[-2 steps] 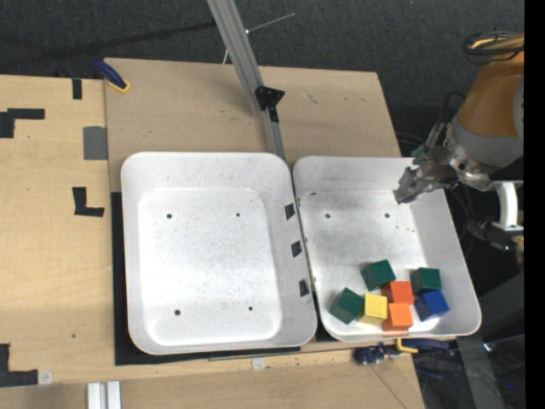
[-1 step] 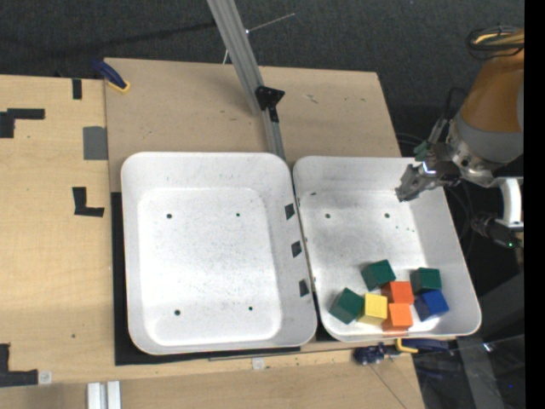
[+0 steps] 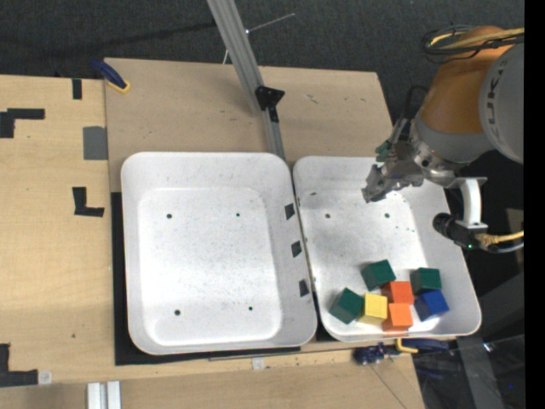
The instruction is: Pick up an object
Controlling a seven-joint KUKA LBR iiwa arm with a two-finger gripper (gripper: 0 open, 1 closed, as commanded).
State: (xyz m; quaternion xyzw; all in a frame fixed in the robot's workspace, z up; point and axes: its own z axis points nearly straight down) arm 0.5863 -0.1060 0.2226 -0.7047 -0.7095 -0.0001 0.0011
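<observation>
Hanging above the far part of the right bin (image 3: 317,228), my pincer (image 3: 375,191) points down toward the white floor, with nothing between its tips; from this slant I cannot tell whether it is apart or together. My grey arm (image 3: 477,100) with its orange band comes in from the right edge over the bin's far right corner. The blocks sit well apart from my pincer, bunched in the near right corner of that same bin: 3 green blocks (image 3: 377,273), (image 3: 426,279) and (image 3: 347,304), 2 orange blocks (image 3: 401,292) and (image 3: 399,315), 1 yellow block (image 3: 375,306) and 1 blue block (image 3: 432,303). Most of them touch a neighbour. The left bin (image 3: 136,228) lies just beside the right one, their rims meeting along the middle
</observation>
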